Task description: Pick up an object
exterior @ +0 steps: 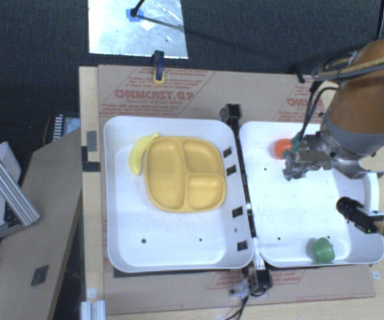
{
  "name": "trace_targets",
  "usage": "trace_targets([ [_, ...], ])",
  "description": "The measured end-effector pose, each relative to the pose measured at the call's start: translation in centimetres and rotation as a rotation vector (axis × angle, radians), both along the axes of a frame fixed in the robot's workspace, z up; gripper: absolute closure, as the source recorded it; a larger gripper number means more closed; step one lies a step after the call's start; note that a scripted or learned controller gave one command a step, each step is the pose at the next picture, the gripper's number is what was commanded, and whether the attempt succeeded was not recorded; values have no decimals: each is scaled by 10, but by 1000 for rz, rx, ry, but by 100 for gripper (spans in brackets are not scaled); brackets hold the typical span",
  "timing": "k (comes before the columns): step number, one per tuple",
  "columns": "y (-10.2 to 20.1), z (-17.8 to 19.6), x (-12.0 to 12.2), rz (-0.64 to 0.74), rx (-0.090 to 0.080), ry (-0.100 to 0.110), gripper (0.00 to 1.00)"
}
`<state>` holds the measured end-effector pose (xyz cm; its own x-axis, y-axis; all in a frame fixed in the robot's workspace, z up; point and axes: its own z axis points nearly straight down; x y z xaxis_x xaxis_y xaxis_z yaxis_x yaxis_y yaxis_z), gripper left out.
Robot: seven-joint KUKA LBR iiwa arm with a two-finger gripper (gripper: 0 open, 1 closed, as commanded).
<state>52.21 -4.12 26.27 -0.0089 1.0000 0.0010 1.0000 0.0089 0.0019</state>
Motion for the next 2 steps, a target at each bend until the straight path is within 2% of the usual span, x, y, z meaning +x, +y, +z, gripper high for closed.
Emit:
trace_targets([
  [2,104,-33,12,0,0,2,100],
])
